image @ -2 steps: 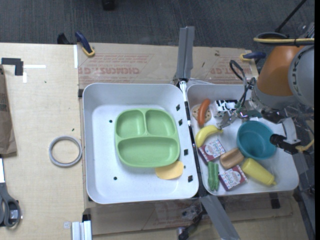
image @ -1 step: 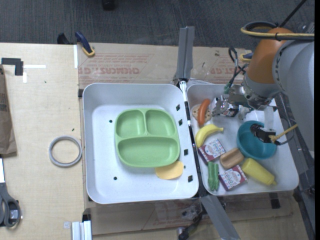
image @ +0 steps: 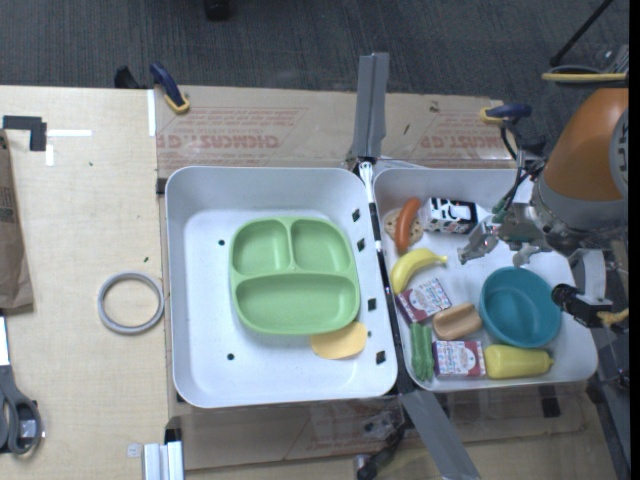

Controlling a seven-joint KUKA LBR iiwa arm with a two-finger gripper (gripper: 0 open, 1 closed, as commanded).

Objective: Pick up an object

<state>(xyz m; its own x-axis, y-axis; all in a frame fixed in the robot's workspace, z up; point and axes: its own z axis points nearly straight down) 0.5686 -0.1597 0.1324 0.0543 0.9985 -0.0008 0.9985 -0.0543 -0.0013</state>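
Reaching in from the right, the arm (image: 590,158) hangs its gripper (image: 490,238) over the far half of the right bin (image: 575,373) — whether it is apart or together I cannot tell, and nothing shows clamped in it. Two white bins sit side by side on the bench. One green divided plate (image: 295,276) with three compartments lies in the middle of the left bin (image: 185,298), and one flat yellow chip-like piece (image: 340,343) lies touching the plate's near right corner. The right bin carries the loose things to pick from: one black-and-white cow-patterned carton (image: 452,214) at its far edge, one orange-red sausage-like piece (image: 406,225) in the far left corner, one yellow banana (image: 415,265) just beside the bin's left wall, one teal bowl (image: 520,308) near the right edge, one small bun-like piece (image: 456,321) touching the bowl's left side, one green stick-shaped piece (image: 421,353) along the left wall at the near corner, and one yellow block (image: 518,362) at the near edge below the bowl. Two small printed packets show — one (image: 428,296) between the banana and the bun, another (image: 461,359) at the near edge beside the yellow block; their print is too small to read. Mirrored lettering runs along the brown cardboard (image: 235,140) behind the bins, unreadable apart from its red colour. One grey ring (image: 131,302) lies on the bench's left part, well apart from the bins, and two blue clamps (image: 170,88) grip the cardboard's far edge.
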